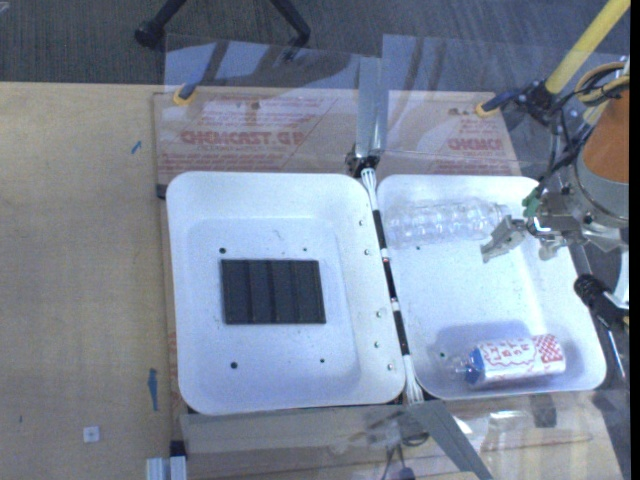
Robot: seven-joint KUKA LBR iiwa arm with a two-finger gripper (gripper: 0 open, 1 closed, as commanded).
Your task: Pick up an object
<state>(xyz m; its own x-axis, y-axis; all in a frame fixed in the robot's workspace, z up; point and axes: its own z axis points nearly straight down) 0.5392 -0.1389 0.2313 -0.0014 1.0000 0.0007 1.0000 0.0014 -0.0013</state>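
A clear plastic bottle [442, 221] lies on its side at the back of the right bin [470, 298]. A wrapped package with red and white print [515, 358] rests near that bin's front right corner. A dark ribbed rectangular block [273, 290] lies flat in the middle of the left bin [200, 228]. My gripper [522, 238] hangs over the right bin's back right part, just right of the bottle's cap end. Its fingers stand apart with nothing between them.
Clear panels with red lettering [240, 136] rise behind both bins. A metal divider [385, 268] runs between the bins. Cables and a yellow pole [590, 33] sit at the upper right. The wooden bench [70, 268] extends to the left.
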